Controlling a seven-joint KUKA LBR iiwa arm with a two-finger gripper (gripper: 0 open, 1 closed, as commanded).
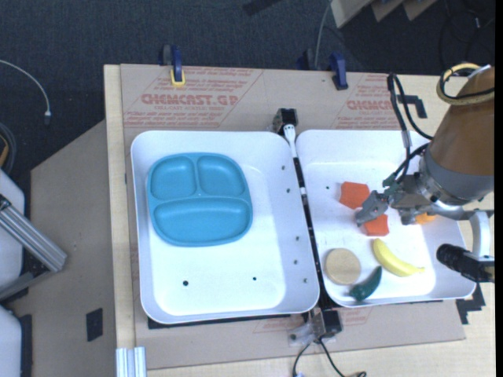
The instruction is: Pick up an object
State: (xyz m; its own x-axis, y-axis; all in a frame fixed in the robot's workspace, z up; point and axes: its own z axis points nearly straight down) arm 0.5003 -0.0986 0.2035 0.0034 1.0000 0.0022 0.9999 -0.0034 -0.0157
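My fingers (376, 210) hover in the right bin (330, 151), just above an orange block (378, 225), poised as if to take it; whether they are spread I cannot tell. Another orange block (354, 194) sits nearby, a banana (396, 258) below.

The divided plastic plate (200, 199) is light blue, lying in a plain white shallow bin (157, 289). Right of that plate are two orange blocks (354, 194), a yellow banana (395, 258), a tan round disc (343, 265) and a dark green vegetable piece (367, 285).

Robot lab: clamped bench (236, 93), cables (401, 108).
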